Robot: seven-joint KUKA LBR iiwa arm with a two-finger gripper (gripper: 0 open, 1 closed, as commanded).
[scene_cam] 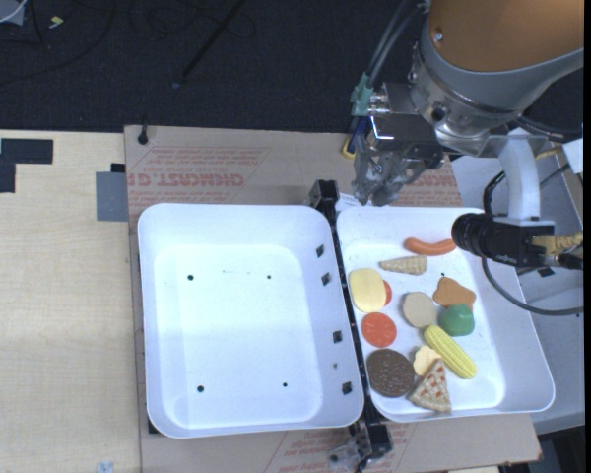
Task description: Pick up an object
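Observation:
My gripper (pixel 379 190) hangs above the far left corner of the right bin (pixel 527 363), with nothing visible between its fingers. The bin holds several toy foods: a red sausage (pixel 430 246), a pale cone (pixel 404 264), a yellow oval piece (pixel 367 289), a red disc (pixel 379 329), a beige round piece (pixel 419 309), an orange piece (pixel 454 292), a green piece (pixel 457 320), a corn cob (pixel 450 352), a brown cookie (pixel 389 372) and a waffle wedge (pixel 432 390). All lie below and to the right of the gripper.
The left bin (pixel 236 323) sits beside the right one, joined by a black divider with clips (pixel 335 284). A black cylinder on a white mount (pixel 497 236) reaches over the right bin's far right edge. Cardboard (pixel 227 170) lies under both bins.

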